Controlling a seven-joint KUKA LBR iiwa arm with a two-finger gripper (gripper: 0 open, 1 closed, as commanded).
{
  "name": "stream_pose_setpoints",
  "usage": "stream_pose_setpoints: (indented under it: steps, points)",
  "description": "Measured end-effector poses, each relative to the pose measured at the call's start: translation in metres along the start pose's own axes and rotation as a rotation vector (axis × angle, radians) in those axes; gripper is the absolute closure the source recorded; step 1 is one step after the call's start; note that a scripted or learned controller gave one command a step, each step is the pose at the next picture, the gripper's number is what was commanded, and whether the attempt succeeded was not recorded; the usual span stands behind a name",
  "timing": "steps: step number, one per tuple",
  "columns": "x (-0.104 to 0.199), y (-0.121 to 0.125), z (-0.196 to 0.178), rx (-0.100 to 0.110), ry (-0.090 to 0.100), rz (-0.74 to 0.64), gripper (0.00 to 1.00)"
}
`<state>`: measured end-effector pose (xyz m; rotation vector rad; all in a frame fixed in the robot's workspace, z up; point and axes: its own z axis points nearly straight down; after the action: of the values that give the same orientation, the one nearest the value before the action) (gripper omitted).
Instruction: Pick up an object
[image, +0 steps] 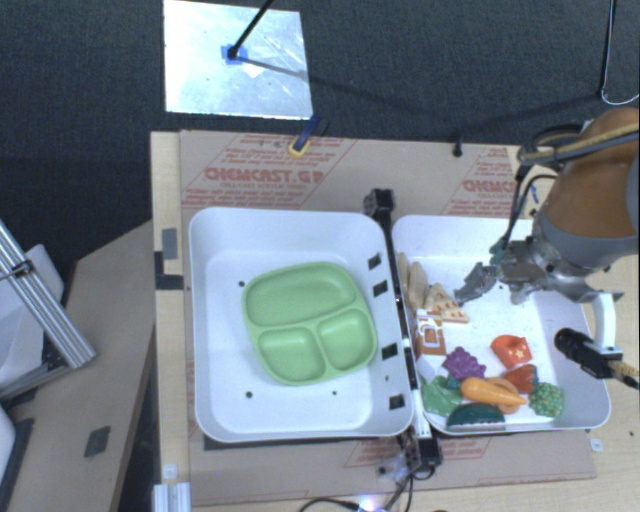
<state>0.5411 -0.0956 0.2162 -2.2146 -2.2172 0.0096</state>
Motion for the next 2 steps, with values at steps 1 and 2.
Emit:
stream_pose_setpoints:
  steps: [1,2]
  points:
    - [0.000,0.002,-0.005,-0.011,-0.001,-0.002,0.00]
    - [0.001,0.013,0.051,-0.008,-0.001,0.000,0.00]
